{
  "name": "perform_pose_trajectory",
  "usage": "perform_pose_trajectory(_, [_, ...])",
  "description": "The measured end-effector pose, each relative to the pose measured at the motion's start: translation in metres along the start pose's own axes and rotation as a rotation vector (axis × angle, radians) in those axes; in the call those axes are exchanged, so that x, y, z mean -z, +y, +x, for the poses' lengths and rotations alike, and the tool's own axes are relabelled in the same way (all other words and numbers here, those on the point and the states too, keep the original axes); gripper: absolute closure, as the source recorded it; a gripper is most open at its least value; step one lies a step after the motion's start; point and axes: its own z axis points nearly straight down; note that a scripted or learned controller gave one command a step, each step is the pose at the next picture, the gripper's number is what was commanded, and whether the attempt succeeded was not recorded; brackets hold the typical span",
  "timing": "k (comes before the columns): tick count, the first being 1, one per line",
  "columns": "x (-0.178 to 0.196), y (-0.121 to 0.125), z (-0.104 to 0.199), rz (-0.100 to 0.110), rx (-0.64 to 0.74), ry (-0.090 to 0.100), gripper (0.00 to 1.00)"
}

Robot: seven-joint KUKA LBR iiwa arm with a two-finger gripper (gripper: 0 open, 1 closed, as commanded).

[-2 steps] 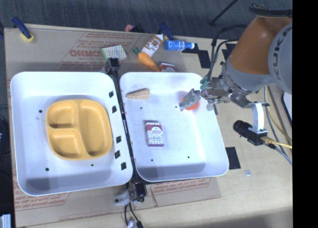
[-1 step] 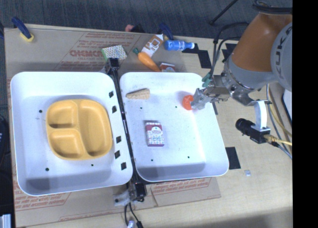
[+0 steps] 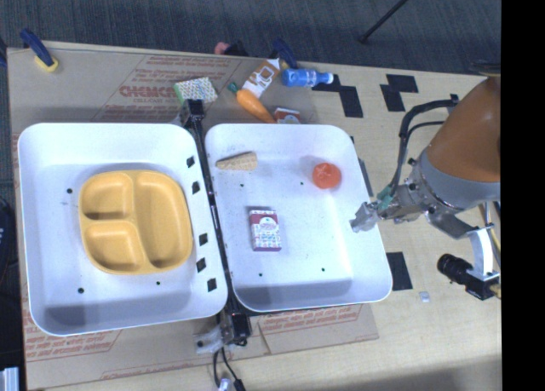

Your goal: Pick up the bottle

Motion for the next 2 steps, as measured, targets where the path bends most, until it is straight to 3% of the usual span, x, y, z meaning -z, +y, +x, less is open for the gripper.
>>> perform_pose_trajectory(1, [-0.073,0.000,0.001,0.003,-0.293,0.002,1.00])
perform_pose_trajectory(2, [-0.024,0.003,0.017,-0.001,-0.505,0.000,1.00])
